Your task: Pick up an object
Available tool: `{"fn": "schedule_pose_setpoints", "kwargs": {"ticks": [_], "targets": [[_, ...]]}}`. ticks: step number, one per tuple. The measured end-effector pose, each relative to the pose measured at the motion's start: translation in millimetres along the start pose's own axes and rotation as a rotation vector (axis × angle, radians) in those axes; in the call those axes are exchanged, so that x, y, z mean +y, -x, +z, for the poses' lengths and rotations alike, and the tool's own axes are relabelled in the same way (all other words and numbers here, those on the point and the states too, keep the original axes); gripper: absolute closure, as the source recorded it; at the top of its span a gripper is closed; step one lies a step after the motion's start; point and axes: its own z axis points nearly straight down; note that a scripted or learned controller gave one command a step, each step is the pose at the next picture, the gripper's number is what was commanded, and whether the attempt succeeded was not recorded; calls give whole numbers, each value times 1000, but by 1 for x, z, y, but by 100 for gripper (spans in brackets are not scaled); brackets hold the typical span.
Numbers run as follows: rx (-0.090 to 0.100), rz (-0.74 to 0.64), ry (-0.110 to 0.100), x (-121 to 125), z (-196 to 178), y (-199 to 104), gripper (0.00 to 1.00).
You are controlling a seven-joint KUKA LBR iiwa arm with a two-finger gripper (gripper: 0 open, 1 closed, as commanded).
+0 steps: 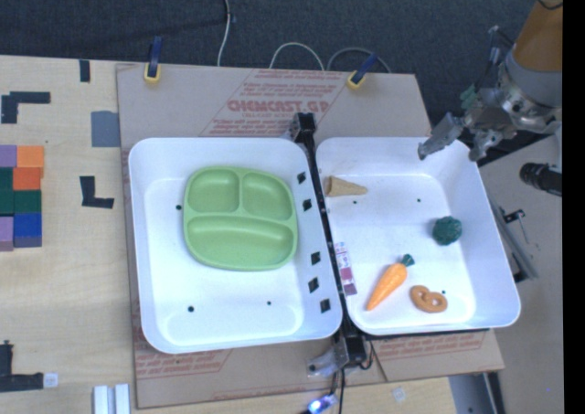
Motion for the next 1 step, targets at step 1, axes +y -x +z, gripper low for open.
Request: {"fn": "schedule_pose_setpoints", "kwargs": {"ticks": [1], "targets": [[-2,-3,11,2,-7,-1,0]]}}
